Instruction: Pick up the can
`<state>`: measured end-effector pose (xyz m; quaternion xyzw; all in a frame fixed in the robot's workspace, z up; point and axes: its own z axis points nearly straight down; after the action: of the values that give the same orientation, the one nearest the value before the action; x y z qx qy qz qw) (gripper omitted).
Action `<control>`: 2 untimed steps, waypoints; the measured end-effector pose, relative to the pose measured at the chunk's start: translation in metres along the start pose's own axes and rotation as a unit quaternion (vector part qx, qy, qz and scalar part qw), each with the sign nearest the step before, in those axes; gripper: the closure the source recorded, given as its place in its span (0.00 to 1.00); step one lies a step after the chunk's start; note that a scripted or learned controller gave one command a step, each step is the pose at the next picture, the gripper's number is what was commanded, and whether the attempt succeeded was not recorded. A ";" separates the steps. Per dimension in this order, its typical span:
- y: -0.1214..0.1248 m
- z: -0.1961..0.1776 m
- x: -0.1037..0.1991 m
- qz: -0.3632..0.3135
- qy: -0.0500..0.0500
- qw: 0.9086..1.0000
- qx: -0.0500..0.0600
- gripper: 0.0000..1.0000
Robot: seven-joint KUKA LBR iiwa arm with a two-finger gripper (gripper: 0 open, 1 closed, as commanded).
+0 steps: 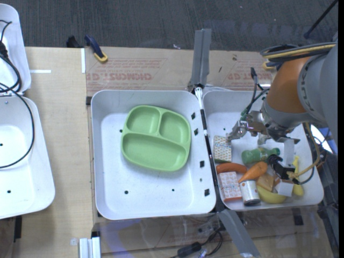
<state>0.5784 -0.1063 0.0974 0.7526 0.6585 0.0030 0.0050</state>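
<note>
A pale green, three-compartment plastic plate (156, 137) is seen against the white of the shallow left bin (107, 160). In the white right bin (215, 104), a small cylindrical can (250, 192) is marked by a white and red label and a silvery end. Beside it, orange is shown by a carrot (253, 171), yellow by a banana (270, 195), green by a bottle-like object (257, 155), and a red-and-white print by a flat card (230, 185). The grey arm (317, 90) is ringed by an orange band (286, 90).

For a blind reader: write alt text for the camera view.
The grey arm's hand hovers in the right bin above piled food items, the can lying near its front edge. The left bin holds a green divided plate.
</note>
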 end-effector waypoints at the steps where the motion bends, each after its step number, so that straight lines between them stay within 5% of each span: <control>1: 0.021 0.006 -0.052 -0.022 0.000 1.000 0.006 0.00; 2: 0.087 0.007 -0.044 0.014 0.000 1.000 0.006 0.00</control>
<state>0.6588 -0.1611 0.0919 0.7616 0.6481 -0.0009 0.0005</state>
